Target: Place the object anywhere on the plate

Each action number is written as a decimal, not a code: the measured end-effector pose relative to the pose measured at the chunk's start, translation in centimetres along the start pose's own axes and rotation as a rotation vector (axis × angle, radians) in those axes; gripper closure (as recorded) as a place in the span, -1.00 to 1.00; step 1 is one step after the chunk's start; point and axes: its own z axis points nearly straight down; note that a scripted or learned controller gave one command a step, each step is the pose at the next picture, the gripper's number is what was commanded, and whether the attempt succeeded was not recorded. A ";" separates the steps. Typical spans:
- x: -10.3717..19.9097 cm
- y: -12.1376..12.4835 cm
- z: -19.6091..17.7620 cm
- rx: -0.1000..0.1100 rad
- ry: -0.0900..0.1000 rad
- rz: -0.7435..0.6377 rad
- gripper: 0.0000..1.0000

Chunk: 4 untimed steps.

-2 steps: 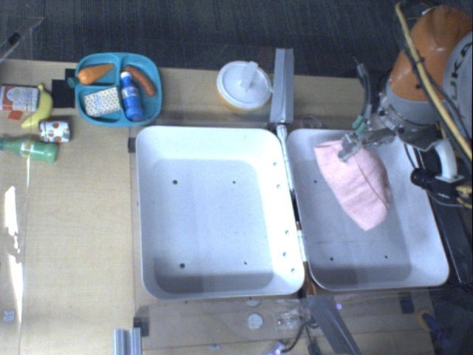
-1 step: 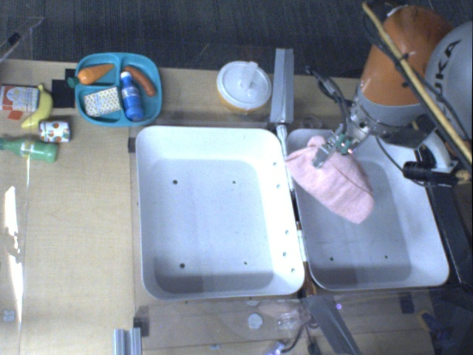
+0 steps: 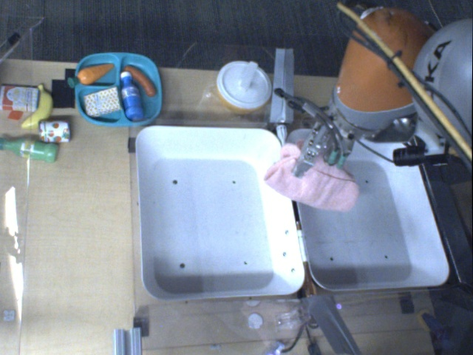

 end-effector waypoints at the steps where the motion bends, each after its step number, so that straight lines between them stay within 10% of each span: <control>1: 4.1 3.9 -0.3 -0.001 0.001 -0.402 1.00; 3: 10.6 11.8 1.3 -0.001 0.000 -0.457 1.00; 4: 10.6 11.7 1.3 -0.002 0.000 -0.456 -1.00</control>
